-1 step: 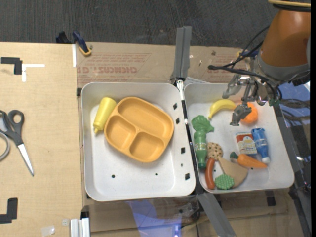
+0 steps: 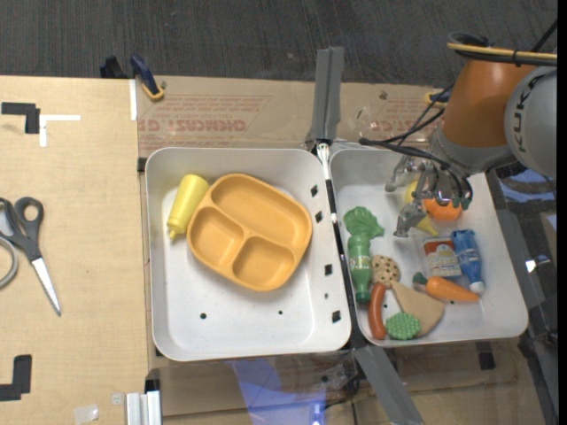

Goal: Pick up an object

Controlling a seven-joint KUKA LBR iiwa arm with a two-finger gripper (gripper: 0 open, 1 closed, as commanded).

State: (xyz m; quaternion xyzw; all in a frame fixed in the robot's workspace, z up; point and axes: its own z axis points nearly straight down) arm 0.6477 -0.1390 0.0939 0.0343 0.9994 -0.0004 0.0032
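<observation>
My gripper [image 2: 425, 204] hangs low over the back of the right bin [image 2: 505, 321], below the arm's orange band. A small orange toy fruit [image 2: 440, 208] sits right at its tip, partly covered by it, with a bit of yellow beside it. In front of it lie a blue bottle [image 2: 468, 255], a red and white packet [image 2: 440, 258], a carrot [image 2: 450, 289], a tan bread wedge [image 2: 423, 306], a cookie [image 2: 384, 269], a red sausage [image 2: 378, 311] and a green bottle [image 2: 359, 259].
The left bin [image 2: 168, 326] holds a yellow divided plate [image 2: 248, 231] and a yellow mustard bottle [image 2: 186, 204]. Scissors [image 2: 31, 246] lie on the wooden bench at far left. A metal bar [image 2: 327, 96] stands behind the seam between the bins.
</observation>
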